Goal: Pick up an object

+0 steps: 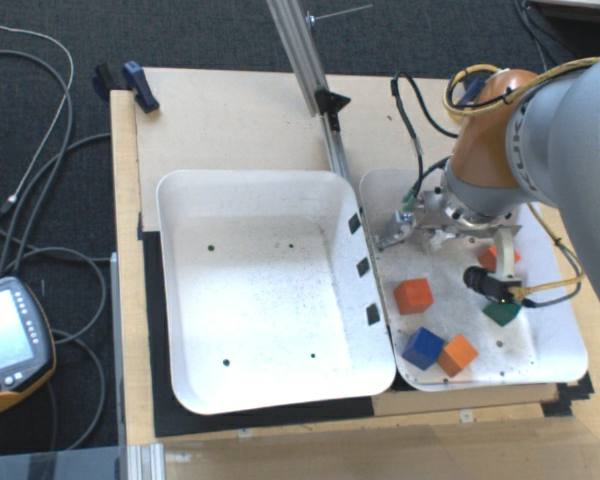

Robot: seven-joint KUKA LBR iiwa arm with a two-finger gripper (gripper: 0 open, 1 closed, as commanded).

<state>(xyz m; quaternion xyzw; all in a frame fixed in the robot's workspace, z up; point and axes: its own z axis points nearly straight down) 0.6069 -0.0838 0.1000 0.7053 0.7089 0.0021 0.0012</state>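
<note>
Right now my tool (pixel 435 230) hangs low over the far half of the right bin (pixel 545 343), near the tabletop's (pixel 230 118) right edge. I cannot tell whether it is wide or narrow, and I see nothing held in it. I judge it sits here because every candidate lies in this bin rather than the left bin (pixel 260 308). There are two bins and five pieces: one red cube (pixel 413 295) nearest the tool, one blue cube (pixel 423 348) and one orange cube (pixel 460 353) toward the near edge, one green piece (pixel 501 314), and one reddish piece (pixel 490 259) partly hidden.
</note>
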